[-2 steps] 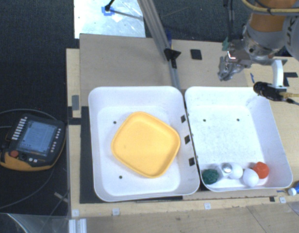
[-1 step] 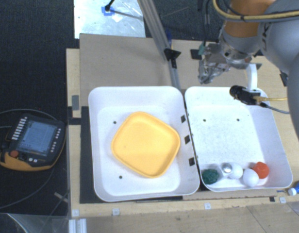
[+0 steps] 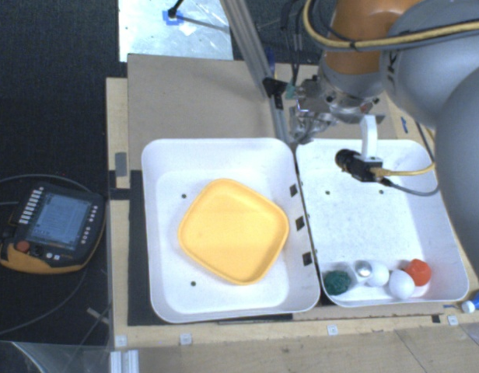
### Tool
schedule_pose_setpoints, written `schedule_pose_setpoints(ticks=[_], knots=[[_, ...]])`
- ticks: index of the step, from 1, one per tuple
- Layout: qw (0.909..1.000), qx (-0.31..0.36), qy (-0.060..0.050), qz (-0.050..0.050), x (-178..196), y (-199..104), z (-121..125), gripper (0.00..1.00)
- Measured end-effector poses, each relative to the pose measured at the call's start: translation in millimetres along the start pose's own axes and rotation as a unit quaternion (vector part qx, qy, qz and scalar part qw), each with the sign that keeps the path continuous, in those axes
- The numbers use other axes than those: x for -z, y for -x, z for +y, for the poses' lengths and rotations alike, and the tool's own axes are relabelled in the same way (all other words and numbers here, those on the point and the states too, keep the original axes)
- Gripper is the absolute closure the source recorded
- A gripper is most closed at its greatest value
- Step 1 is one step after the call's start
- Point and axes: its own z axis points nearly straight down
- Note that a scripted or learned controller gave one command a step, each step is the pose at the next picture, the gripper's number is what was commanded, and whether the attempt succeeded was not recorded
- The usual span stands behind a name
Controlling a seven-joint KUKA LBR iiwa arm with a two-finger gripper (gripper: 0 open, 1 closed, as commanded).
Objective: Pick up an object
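One gripper [image 3: 304, 128] above bins' shared rim, balls [image 3: 401, 284] crowding near corner

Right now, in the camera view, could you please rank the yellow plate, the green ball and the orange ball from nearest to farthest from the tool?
Measured from the tool, at the bins' far divider:
1. Yellow plate, in the left bin.
2. Green ball, right bin's near edge, by the divider.
3. Orange ball, same edge, farther right.
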Motion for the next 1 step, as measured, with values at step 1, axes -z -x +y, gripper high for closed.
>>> schedule_pose_setpoints(ticks=[1], knots=[[1.0000, 0.000, 0.000, 0.000, -5.5, -42.7, 1.8, 1.00]])
